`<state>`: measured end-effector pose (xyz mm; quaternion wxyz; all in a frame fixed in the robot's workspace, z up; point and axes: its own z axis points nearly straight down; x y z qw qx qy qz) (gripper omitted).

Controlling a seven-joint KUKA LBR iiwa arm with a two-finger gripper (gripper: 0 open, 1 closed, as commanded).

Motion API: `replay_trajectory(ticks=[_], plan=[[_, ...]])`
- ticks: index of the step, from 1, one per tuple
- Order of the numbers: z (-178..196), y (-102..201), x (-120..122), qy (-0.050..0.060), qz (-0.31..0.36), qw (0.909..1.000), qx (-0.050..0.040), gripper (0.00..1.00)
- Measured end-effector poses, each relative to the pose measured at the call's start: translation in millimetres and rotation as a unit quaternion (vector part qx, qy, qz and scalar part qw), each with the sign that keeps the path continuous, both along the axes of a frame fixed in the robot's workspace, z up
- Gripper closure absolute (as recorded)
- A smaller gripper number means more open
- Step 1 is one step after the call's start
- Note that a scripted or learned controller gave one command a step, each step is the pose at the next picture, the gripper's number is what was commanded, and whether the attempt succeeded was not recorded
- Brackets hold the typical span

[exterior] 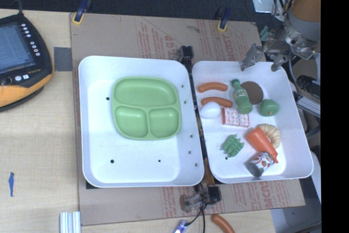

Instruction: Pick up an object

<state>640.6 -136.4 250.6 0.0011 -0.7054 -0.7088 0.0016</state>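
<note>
The gripper (263, 58) hangs over the far edge of the right bin (294, 117), its two fingers spread apart and holding nothing. Just near of it lies a crowd of small toy foods, all likely light, hard, smooth plastic: two sausages (212, 87), a white egg (209, 112), a green bottle (240, 96), a carrot (260, 141). I judge the bottle the easiest catch, pinched across its narrow, stiff body; the egg looks rounder and more slippery.
</note>
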Motion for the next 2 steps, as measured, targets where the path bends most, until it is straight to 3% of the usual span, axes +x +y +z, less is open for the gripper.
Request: replay_trajectory(ticks=[1,2], plan=[[-74,8,15,0.001,0.001,1.0000,-0.0007,0.00],[-158,34,15,0.001,0.001,1.0000,-0.0006,0.00]])
